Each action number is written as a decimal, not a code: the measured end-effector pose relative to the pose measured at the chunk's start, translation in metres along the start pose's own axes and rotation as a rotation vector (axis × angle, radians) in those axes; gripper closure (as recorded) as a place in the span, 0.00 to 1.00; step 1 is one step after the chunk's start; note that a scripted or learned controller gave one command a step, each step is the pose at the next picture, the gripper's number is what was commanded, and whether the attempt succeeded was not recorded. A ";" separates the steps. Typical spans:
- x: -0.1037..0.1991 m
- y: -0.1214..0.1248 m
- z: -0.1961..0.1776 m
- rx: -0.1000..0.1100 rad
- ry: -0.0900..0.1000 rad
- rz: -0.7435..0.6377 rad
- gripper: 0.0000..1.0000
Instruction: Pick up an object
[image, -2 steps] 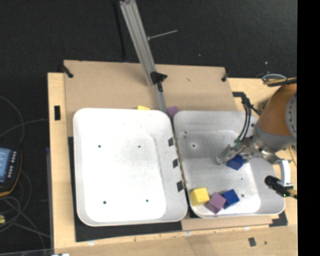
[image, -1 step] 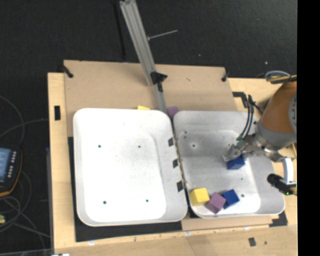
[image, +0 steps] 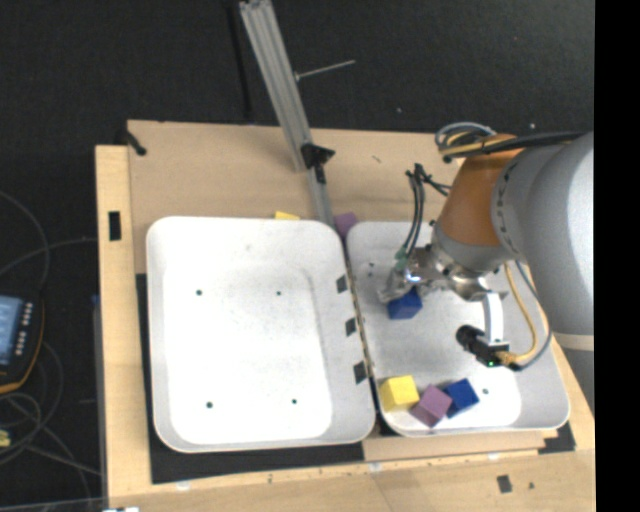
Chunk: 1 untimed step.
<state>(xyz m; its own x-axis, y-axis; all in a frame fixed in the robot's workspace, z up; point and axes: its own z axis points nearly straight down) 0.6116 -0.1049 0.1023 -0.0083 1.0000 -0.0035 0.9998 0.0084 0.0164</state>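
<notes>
My gripper (image: 396, 287) hangs over the upper left part of the right bin (image: 520, 400), reaching in from the right. A small blue cube (image: 405, 305) lies right at the gripper's tip, touching or just under it; whether it is gripped is not visible. At the front of the same bin sit a yellow cube (image: 398, 391), a purple cube (image: 433, 404) and a second blue cube (image: 461, 395), close together.
The left bin (image: 245, 330) lies beside the right one, their rims meeting near the gripper. A purple block (image: 345, 222) and a yellow piece (image: 287, 215) rest behind the bins. A slanted metal pole (image: 285, 90) rises at the back. Cables hang from the wrist.
</notes>
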 end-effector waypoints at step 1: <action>0.126 0.001 -0.099 0.008 0.005 0.000 1.00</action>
